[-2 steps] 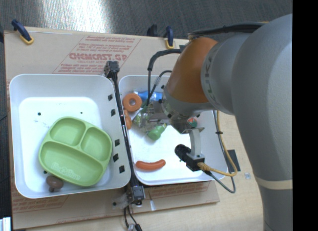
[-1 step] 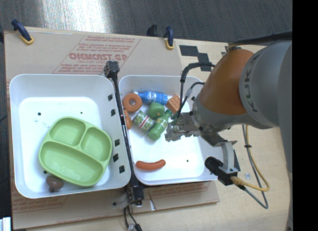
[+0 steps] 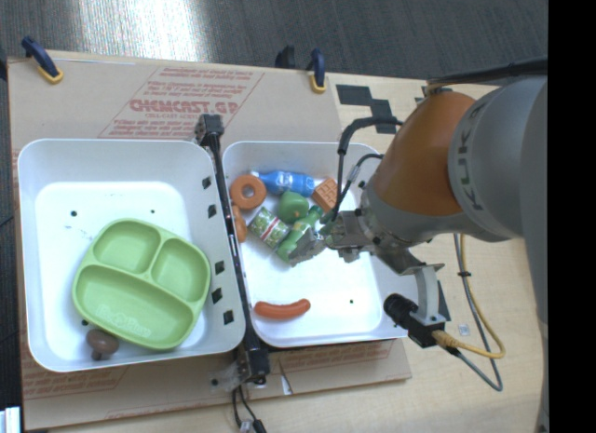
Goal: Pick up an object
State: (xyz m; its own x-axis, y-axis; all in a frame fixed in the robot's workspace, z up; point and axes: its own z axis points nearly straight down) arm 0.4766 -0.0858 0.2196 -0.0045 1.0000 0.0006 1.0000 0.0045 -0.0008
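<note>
Arm down in the right bin (image 3: 307, 329), parked over the toy food

Gripper (image 3: 321, 234) sits right at the green can (image 3: 268, 227) pile; hot dog (image 3: 282, 308) lies apart, and the green divided plate (image 3: 142, 282) fills the left bin (image 3: 37, 236).

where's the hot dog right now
The hot dog lies alone on the floor of the right bin, near its front wall, apart from the pile of toys further back.

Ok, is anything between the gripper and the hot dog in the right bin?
Nothing visible does. The hot dog lies alone on bare bin floor, apart from the toy pile where the gripper is.
</note>
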